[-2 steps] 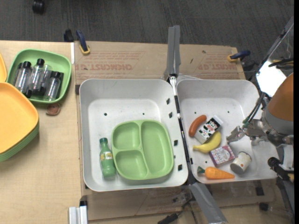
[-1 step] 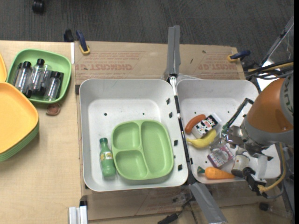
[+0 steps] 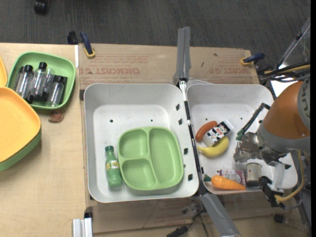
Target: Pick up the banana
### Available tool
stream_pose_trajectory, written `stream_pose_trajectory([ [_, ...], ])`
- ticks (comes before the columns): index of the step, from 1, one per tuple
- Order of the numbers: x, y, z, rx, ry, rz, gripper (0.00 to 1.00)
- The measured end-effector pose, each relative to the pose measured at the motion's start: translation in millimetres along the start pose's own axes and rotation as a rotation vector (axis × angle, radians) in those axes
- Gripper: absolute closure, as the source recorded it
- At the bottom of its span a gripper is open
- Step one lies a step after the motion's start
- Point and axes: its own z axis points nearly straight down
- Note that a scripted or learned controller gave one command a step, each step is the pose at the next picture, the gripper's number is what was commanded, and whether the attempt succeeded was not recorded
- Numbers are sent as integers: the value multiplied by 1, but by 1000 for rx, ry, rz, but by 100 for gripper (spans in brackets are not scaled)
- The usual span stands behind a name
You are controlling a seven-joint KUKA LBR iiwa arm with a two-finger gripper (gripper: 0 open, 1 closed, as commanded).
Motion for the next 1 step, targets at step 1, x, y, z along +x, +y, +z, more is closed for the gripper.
stream_pose_trajectory([
  [1,-12,63,-49,4,-1,-62,100],
])
